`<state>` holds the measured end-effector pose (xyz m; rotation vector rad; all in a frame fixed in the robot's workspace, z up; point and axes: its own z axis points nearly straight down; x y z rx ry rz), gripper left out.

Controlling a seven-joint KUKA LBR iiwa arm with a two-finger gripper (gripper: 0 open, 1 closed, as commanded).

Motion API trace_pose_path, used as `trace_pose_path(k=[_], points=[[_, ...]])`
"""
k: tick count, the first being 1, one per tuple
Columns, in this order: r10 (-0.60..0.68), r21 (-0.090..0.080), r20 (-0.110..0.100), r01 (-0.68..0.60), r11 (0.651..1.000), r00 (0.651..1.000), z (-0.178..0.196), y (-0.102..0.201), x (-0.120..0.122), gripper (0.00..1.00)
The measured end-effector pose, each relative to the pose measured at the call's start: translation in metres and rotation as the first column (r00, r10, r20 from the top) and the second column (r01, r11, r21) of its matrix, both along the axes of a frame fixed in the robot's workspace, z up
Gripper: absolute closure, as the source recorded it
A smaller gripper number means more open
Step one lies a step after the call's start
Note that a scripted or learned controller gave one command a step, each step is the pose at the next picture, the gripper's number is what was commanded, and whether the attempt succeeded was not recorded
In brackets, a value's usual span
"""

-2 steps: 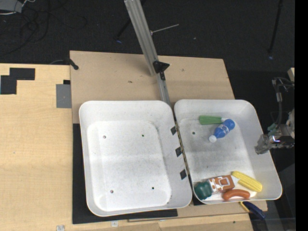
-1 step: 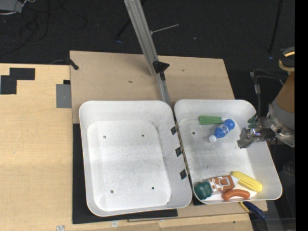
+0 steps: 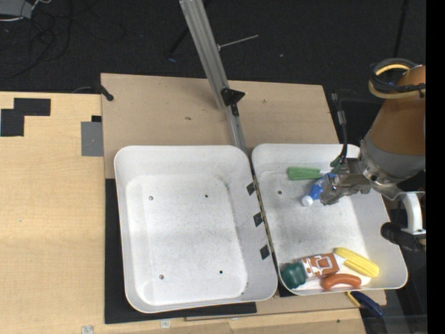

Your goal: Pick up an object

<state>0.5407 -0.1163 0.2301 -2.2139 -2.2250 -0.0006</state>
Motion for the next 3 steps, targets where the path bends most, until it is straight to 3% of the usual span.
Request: trace_pose_path(k=[1, 3], points=[[0.0, 0.0, -0.002, 0.0, 1.0, 1.0, -0.011, 0.053, 0.017, 1.0], [0.0, -0.001, 0.001, 0.0, 1.0, 1.0, 0.005, 0.159, 0.054, 1.0]])
